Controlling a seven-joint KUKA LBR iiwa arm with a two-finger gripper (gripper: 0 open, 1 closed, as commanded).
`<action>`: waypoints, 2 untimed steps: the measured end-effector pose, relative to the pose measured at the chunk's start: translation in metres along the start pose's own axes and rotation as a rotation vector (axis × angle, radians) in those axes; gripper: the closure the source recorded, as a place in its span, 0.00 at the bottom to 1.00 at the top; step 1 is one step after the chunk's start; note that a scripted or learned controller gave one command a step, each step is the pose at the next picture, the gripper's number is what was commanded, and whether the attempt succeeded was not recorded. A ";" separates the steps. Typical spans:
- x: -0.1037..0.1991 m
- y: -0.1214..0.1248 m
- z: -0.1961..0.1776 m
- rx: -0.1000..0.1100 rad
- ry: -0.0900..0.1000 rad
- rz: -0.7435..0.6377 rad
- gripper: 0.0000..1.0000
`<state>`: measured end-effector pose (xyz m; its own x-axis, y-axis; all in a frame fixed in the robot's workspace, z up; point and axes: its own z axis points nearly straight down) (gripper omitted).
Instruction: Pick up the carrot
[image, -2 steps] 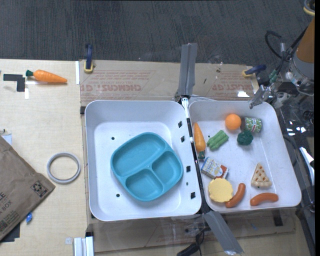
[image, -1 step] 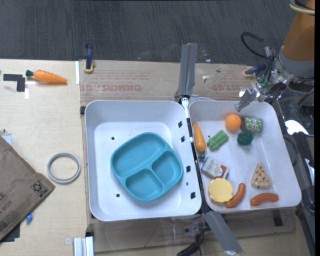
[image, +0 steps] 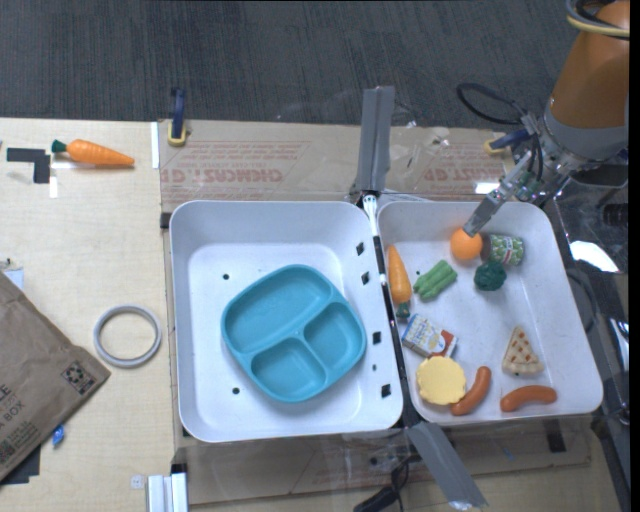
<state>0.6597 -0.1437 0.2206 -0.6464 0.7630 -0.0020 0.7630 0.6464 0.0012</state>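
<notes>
Your carrot (image: 398, 274) lies in the right bin (image: 570, 300) against the divider (image: 377, 150), long axis along it, tip toward the back. The gripper (image: 478, 222) reaches down to the orange (image: 465, 246); its grip can't be told. Beige bench (image: 80, 240), dark floor behind.

i see the arm (image: 592, 75) coming in from the upper right, its orange band high in the corner. the wrist slants down and to the left, and the gripper (image: 478, 226) points low over the right-hand side, its tip slim and dark.
</notes>
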 end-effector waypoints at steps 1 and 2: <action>-0.004 -0.008 0.108 0.000 0.000 0.040 0.00; -0.015 -0.023 0.123 -0.004 -0.003 0.343 0.00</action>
<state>0.6518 -0.1701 0.0975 -0.3518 0.9361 -0.0037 0.9360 0.3518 0.0065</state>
